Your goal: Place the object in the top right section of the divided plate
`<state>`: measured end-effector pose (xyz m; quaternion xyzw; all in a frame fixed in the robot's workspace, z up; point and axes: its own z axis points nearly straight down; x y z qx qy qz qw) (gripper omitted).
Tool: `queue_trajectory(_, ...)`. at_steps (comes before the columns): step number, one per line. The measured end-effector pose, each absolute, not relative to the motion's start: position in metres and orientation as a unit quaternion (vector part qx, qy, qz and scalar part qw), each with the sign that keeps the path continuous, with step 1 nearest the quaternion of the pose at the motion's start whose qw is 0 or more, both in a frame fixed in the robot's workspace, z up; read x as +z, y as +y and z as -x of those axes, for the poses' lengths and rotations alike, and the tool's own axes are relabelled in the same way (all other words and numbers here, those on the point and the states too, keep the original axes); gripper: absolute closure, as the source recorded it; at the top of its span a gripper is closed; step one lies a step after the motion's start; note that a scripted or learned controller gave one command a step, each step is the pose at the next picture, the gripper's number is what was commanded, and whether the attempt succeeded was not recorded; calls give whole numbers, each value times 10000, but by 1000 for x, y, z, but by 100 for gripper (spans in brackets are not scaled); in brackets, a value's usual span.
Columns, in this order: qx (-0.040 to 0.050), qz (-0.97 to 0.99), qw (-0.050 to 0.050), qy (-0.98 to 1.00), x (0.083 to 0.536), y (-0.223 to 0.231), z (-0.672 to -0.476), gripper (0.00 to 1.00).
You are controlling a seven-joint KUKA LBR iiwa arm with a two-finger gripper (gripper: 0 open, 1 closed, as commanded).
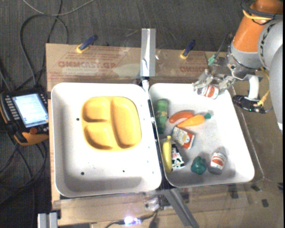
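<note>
a small red-and-white can (210, 91) hangs between the fingers of the gripper (210, 85) above the upper edge of the right bin (244, 141), lifted clear of the clutter so it can be carried across. the claw is closed down onto the can, its fingers splayed either side of it. the arm (251, 32), grey with its orange band, reaches in from the right. below it in the same bin lie a green bottle (161, 110), a carrot (195, 120), a red pepper-like piece (181, 116), a red packet (184, 137), a banana (166, 155), a teal object (198, 166) and another small can (218, 161). the yellow divided plate (112, 122) sits in the left bin (71, 175), well apart from the can; its top right section looks bare, and from here the carry leftward seems the step in hand.
</note>
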<state>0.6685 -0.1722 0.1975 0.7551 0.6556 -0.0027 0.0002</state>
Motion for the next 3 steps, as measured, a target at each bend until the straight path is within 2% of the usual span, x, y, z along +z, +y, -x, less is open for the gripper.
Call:
queue_trajectory(1, -13, -7872, -4, 6167, 285, -81, -649, 100)
queue_trajectory(3, -28, -7756, -7, 6312, 232, 100, -668, 100)
